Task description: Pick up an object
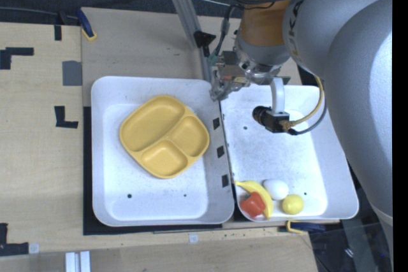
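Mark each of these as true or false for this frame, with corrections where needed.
1. The yellow divided plate lies in the left bin. True.
2. The small items sit at the right bin's far edge. False: they cluster at its near edge.
3. A white egg lies beside a yellow ball. True.
4. The gripper rests on the plate. False: it is near the bins' far divider.

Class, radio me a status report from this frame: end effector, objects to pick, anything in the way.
End effector over top of divider between bins. Banana, red piece, white egg, yellow ball clustered right bin's near corner, untouched. Yellow divided plate in left bin.
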You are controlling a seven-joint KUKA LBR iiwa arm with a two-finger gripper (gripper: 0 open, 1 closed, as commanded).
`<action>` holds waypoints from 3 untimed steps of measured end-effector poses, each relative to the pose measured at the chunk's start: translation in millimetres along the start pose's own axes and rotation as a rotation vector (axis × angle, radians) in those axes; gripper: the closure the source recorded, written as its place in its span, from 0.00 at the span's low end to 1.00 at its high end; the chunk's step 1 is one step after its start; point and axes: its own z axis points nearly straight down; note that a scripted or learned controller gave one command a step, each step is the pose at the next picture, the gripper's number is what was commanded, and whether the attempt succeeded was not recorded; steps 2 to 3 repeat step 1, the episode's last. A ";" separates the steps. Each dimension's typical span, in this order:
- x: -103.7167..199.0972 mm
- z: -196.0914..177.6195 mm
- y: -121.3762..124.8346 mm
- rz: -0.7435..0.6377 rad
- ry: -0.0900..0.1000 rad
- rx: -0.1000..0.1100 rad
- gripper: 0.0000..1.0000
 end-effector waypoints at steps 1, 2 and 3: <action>57.0 15.0 10.1 0.001 -0.001 0.002 1.00; 57.0 15.0 10.1 0.001 -0.001 0.002 1.00; 57.0 15.0 10.1 0.001 -0.001 0.002 1.00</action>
